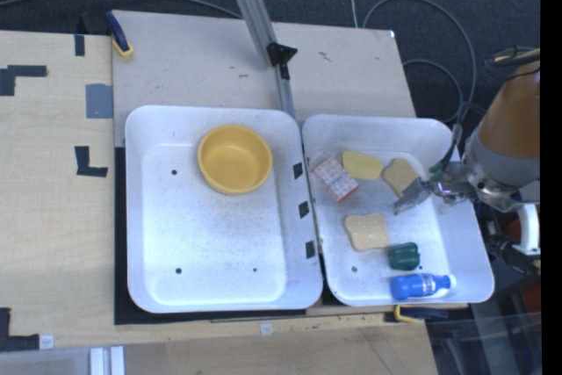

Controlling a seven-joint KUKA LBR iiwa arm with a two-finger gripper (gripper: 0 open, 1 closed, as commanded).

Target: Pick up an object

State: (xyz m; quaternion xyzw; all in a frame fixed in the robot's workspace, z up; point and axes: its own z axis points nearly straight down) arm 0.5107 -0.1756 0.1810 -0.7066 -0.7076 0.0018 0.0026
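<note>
While the arm (514,132) is reaching in from the right, its end effector (413,199) is hanging over the right bin (457,233), near that bin's right wall. Two grey fingers are pointing to the left and downward, and a small gap is showing between their tips, so the end effector is standing a little open. Nothing is lying between the fingers. The tips are sitting just beside the tan block (400,175), at its lower right corner; I cannot tell if they are touching it or only hovering above it.

In the same bin, a pale yellow piece (362,164) is lying left of the tan block, and a small box with a red and white pattern (335,177) is resting near the left wall. A cream-coloured slab (366,232) is lying in the middle of the bin, below the fingers. A small dark green thing (404,256) is sitting below the slab and to its right, and a blue bottle with a white cap (420,285) is lying on its side along the front wall.

The left bin (158,277) is holding a yellow bowl (234,159), standing upright in its upper part. Both bins are resting side by side on the bench (53,189).
</note>
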